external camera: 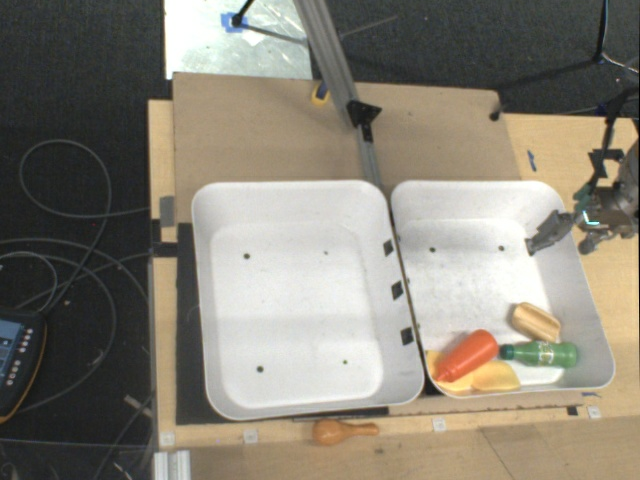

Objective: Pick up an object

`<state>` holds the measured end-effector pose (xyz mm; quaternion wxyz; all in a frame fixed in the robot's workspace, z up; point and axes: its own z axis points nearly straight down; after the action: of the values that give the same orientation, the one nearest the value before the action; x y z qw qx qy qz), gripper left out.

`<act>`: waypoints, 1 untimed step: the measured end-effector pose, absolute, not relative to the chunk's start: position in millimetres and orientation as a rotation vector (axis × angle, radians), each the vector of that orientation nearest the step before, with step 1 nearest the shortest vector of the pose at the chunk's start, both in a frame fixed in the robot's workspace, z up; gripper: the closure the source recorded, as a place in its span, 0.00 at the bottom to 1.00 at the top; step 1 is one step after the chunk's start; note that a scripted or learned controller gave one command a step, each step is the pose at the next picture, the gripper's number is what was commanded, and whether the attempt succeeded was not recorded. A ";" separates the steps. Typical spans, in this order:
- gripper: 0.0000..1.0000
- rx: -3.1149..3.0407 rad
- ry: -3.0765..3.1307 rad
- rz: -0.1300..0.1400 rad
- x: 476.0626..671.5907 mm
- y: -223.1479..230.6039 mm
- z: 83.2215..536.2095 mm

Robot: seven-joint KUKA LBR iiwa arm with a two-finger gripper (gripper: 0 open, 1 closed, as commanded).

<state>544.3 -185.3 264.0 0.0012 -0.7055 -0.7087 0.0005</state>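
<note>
Several objects lie in the near corner of the right bin: a tan bread roll, an orange carrot-like piece, a green bottle on its side, and a yellow piece under the carrot's tip. My gripper hangs over the bin's right rim, well behind the roll. Its fingers are spread apart and open, with nothing between them.
The left bin sits beside the right one, joined by dark clips. A small tan pear-shaped object lies on the bench in front of the bins. A grey pole slants in from the back.
</note>
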 end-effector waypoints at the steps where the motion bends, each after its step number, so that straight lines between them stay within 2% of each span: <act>1: 0.00 -2.217 -2.227 -0.001 545.1 -185.1 265.9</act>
<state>545.1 -185.1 265.9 -0.0005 -0.7056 -0.7087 -0.0005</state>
